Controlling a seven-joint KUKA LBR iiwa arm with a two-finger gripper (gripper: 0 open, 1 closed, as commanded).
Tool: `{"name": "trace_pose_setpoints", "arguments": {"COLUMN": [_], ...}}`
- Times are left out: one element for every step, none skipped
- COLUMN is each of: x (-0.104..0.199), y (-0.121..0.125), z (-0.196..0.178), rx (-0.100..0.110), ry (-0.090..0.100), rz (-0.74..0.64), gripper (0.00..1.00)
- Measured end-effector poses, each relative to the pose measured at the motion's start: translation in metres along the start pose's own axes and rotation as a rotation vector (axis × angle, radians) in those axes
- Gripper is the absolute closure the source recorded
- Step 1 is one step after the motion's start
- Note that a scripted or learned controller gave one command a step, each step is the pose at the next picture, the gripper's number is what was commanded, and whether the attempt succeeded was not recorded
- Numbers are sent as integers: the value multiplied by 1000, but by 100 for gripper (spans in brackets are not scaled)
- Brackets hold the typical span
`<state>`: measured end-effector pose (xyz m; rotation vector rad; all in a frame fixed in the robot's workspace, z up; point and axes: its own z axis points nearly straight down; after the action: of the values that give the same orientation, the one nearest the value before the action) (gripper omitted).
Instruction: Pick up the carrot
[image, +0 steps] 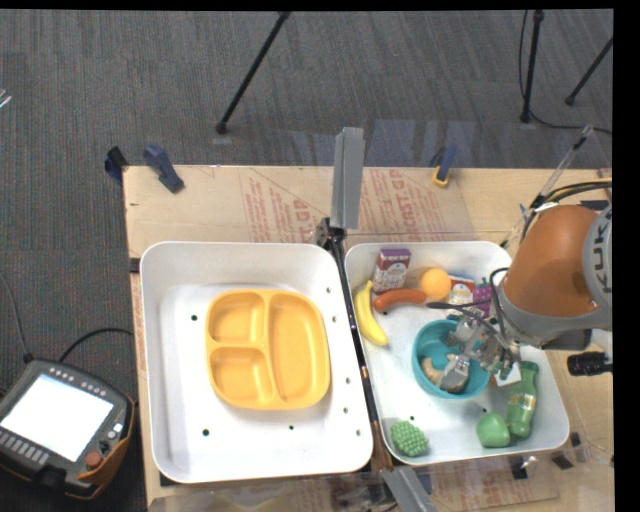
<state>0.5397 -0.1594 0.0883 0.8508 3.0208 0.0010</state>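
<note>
My claw (462, 362) hangs over the bowl (430, 352) in the right bin (555, 420); its grip I cannot tell. The carrot (400, 299) lies beside the banana (370, 318). A tray (268, 349) sits in the left bin (165, 400).

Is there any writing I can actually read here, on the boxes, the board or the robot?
"KU", large dark letters, cut off at the picture edge, on the robot arm.
Red printing on the bench board: upside down and too faint to read.
Label on the small purple carton: too small to read.
Label on the green bottle: too blurred to read.
</note>
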Motion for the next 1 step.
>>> {"name": "trace_pose_setpoints", "arguments": {"x": [-58], "y": [52], "z": [1], "rx": [1], "ry": [4], "rz": [90], "gripper": [0]}}
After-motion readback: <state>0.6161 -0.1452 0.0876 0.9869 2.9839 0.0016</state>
